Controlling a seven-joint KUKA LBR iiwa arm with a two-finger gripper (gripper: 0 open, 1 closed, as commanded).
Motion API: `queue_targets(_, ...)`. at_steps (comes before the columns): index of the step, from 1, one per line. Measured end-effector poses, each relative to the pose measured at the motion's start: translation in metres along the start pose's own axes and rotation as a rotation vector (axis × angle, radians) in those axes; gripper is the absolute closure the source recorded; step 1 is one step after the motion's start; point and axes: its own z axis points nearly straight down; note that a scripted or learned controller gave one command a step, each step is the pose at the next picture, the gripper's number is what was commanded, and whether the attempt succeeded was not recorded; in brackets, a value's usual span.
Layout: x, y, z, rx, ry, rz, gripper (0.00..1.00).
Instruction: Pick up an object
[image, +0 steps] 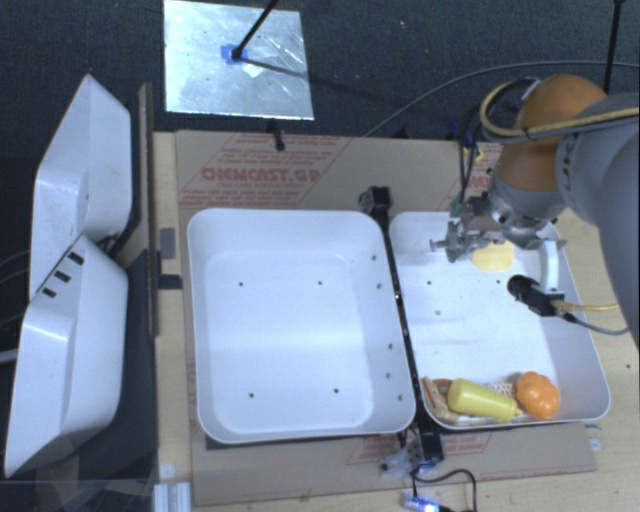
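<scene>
White plastic, two bins: your left bin (290, 320) offers broad bare floor; right bin (455, 330) crowds only at 6 o'clock, yellow bottle (482, 399) touching orange ball (538, 394) by the rim. Gripper (462, 243) sits at 12 o'clock; pale yellow disc (493, 258) just beside it, at its 3 o'clock. Finger spacing: can't tell.

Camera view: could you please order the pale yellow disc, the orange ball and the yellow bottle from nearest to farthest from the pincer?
From the pincer:
1. Pale yellow disc, just beside it, right bin's far end.
2. Orange ball, near-right corner.
3. Yellow bottle, near edge, left of the ball; these two are almost too close to call.
</scene>
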Motion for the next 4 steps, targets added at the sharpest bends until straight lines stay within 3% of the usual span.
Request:
queue_targets(2, -0.002, 0.014, -0.106, -0.004, 0.000, -0.001, 1.00)
queue_targets(3, -0.002, 0.015, -0.119, 0.000, 0.000, -0.001, 1.00)
queue_targets(4, 0.051, 0.011, -0.100, 0.002, 0.001, -0.005, 1.00)
